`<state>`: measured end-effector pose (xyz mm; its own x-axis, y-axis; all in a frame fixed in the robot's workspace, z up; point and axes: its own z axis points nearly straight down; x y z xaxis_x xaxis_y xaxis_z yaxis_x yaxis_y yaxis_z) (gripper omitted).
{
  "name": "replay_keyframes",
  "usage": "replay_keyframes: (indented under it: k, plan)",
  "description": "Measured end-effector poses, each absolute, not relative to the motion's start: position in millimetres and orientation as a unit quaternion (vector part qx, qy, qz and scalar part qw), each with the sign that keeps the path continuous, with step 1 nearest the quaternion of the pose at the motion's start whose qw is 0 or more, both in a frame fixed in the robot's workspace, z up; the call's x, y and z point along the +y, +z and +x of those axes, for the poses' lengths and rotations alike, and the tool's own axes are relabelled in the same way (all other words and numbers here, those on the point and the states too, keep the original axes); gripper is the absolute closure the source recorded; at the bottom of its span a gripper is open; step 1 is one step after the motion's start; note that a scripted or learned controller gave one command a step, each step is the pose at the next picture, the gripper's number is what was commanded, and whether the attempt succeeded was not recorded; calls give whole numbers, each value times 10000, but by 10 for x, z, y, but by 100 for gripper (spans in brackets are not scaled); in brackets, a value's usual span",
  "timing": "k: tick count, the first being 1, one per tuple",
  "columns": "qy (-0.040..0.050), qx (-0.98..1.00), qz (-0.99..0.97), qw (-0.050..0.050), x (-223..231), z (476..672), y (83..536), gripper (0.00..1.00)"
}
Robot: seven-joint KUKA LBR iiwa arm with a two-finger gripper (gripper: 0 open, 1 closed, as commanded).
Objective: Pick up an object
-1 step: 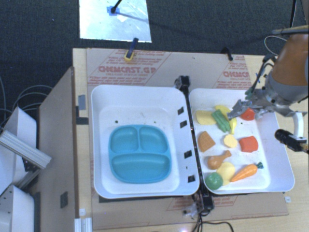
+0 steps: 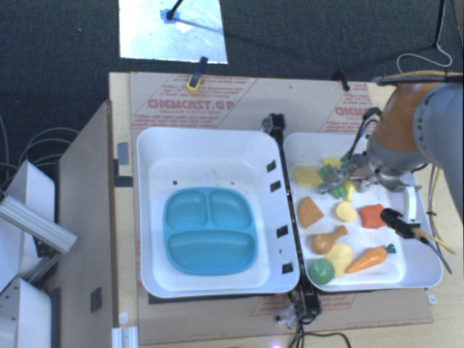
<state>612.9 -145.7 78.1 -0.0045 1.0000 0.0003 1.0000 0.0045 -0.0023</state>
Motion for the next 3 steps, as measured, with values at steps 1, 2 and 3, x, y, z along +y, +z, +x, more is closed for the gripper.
replay_keyframes:
  k: [1,2,3]
  plan:
    - [-1,-7089,-7053,2,-1463,6135,955,100]
    - [-40,-7104,-7038,-44,-995,6520,1934,100]
    - [-20,-7101,-7041,-27,-1024,6501,1989,100]
